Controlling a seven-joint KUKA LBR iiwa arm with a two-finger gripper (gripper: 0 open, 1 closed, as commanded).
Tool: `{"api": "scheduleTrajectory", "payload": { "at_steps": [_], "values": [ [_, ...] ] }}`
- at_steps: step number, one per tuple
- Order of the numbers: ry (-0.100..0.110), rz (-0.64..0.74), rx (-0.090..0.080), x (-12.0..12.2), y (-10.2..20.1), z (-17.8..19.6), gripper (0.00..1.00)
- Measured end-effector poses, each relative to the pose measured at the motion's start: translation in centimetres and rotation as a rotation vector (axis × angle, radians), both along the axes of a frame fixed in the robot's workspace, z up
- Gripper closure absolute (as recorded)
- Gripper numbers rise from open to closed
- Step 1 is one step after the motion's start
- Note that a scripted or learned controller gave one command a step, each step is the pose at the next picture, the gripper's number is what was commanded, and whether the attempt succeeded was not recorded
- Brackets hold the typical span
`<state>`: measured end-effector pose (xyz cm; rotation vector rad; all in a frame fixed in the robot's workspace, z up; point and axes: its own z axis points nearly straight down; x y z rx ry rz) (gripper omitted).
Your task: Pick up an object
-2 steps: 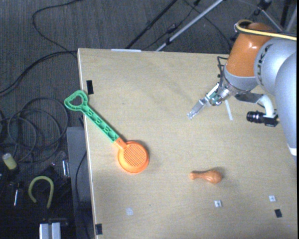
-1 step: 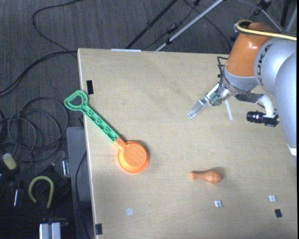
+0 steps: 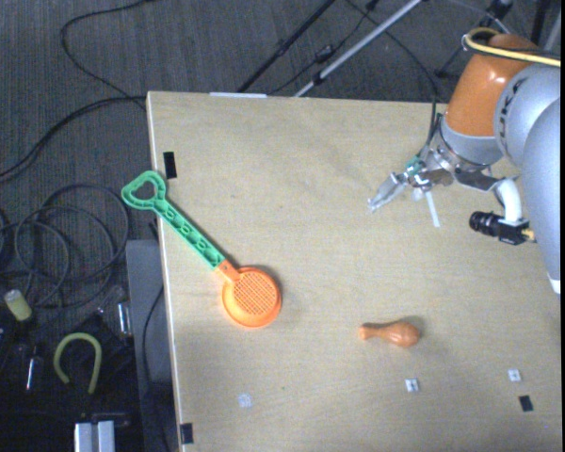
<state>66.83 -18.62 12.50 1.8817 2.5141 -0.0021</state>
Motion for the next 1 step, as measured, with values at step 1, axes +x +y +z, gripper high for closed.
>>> {"api": "scheduleTrajectory", "payload": {
  "at_steps": [1],
  "values": [
    [0.0, 0.0, -0.001, 0.0, -0.01, 0.0, 0.0]
  ]
}}
